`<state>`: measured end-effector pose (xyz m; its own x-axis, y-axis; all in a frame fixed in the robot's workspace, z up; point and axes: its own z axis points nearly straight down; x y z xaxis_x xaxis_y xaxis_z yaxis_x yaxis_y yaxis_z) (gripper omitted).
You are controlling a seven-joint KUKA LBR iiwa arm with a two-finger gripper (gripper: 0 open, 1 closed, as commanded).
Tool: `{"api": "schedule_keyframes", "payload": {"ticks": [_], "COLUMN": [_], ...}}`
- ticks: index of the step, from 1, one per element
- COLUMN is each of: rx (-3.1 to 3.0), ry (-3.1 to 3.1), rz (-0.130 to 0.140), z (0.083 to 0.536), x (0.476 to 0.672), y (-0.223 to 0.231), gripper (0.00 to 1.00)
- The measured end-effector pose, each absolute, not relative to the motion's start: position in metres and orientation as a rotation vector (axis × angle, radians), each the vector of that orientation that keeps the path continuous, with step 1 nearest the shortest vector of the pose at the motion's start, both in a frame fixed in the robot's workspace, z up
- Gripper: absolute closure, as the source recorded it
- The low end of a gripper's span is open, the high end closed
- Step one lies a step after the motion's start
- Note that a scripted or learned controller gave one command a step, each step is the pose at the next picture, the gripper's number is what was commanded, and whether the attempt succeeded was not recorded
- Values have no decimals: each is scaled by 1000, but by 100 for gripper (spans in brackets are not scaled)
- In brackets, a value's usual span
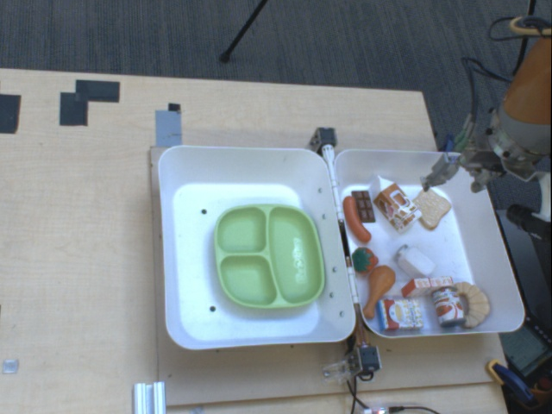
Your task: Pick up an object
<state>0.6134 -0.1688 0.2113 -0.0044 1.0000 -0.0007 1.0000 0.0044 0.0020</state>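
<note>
The right bin (pixel 504 266) holds several toy foods: a red sausage (pixel 356 219), a brown chocolate bar (pixel 363 203), a small printed carton (pixel 396 207), a slice of toast (pixel 432 209), a red-and-green fruit (pixel 364 260), an orange drumstick (pixel 377 285), a white lump (pixel 414 259), a juice box (pixel 403 315), a can (pixel 445 306) and a croissant (pixel 475 302). My gripper (pixel 457 177) hovers over the bin's far right corner, just above the toast. It is open, and nothing sits between its fingers (pixel 436 173).
The left bin (pixel 185 231) carries a green divided plate (pixel 269 255). A metal clamp (pixel 324 138) sits at the far end of the ridge between the bins. Dark tape patches (pixel 86 100) mark the bench at the far left.
</note>
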Motion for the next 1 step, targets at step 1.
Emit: {"api": "schedule_keyframes", "payload": {"ticks": [1], "rx": [2208], "ry": [2220], "rz": [13], "z": [90], "x": [649], "y": [-111], "gripper": [0]}}
